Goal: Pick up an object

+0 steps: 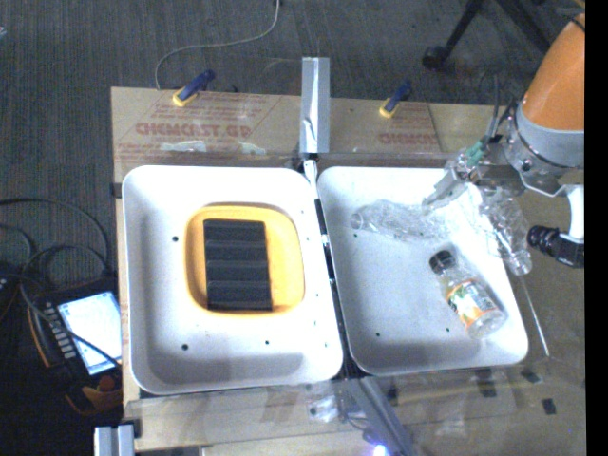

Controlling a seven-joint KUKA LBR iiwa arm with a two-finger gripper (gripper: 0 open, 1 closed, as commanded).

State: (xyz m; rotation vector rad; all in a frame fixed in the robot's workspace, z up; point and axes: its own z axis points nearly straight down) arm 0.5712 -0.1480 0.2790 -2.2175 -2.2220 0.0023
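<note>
Small clear plastic bottle with orange label (466, 298) lies at 5 o'clock in right white bin (380, 345); we cannot tell gripper (463, 172) jaw state; bottle may roll.

Premises present as a robotics laboratory or test cell, not a domestic or retail setting. Evidence follows. A plywood bench board (228, 122) carries two shallow white bins (142, 283), fixed side by side at centre frame. Spring clamps (193, 87), blue with yellow tips, grip the board's far edge at 11 and 1 o'clock. An industrial arm (560, 93), grey with an orange band, enters at 2 o'clock. Floor is dark grey carpet (76, 27). Loose cabling (57, 217) lies at 9 o'clock beside a lit handheld screen unit (85, 331) at 8 o'clock. The wheeled base of an office chair (484, 8) stands at 1 o'clock.
</note>
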